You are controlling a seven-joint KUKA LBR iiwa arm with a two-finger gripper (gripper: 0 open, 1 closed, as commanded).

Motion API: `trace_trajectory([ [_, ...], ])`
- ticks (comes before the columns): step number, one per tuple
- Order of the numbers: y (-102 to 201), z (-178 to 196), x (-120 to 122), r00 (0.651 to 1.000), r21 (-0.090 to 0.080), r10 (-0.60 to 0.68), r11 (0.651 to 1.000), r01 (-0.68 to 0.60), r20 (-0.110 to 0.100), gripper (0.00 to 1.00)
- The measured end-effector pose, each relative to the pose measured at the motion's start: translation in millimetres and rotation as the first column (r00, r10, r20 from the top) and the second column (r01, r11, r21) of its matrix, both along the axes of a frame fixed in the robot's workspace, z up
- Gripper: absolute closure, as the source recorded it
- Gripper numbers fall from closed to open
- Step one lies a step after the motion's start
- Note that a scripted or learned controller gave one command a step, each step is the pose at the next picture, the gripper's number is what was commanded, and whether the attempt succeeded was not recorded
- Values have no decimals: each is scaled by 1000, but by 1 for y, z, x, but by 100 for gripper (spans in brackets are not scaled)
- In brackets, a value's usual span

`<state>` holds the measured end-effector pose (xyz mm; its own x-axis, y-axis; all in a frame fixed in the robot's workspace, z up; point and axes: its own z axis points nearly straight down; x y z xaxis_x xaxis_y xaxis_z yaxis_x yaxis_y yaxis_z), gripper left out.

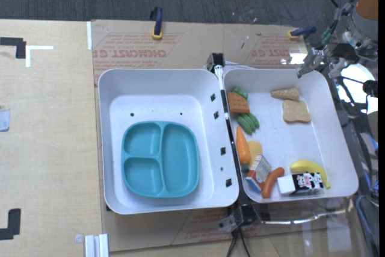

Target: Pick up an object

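The right bin holds the loose toy food. Two tan bread slices lie at its back. An orange waffle and green vegetables sit along its left wall, above an orange carrot. Near the front lie a red sausage, a yellow banana and a small cow-print carton. My gripper hangs over the bin's back right corner, above the rim and apart from every item. Nothing is seen in it.
The left bin bears a teal divided plate. Black clips join the two bins in the middle. Blue and yellow clamps hold the cardboard at the back. Cables and metal framework crowd the right side.
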<state>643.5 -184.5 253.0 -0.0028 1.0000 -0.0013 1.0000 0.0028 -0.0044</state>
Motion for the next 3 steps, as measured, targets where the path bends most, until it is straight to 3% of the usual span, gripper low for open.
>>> trace_trajectory([
  [1, 51, -101, -30, 1000, 2, 20, 1000, -20, -1, 0],
  [2, 81, -159, -60, 990, 1, 142, 990, -142, 8, 0],
  [3, 88, -160, -11, 997, 2, -75, 997, 75, -3, 0],
])
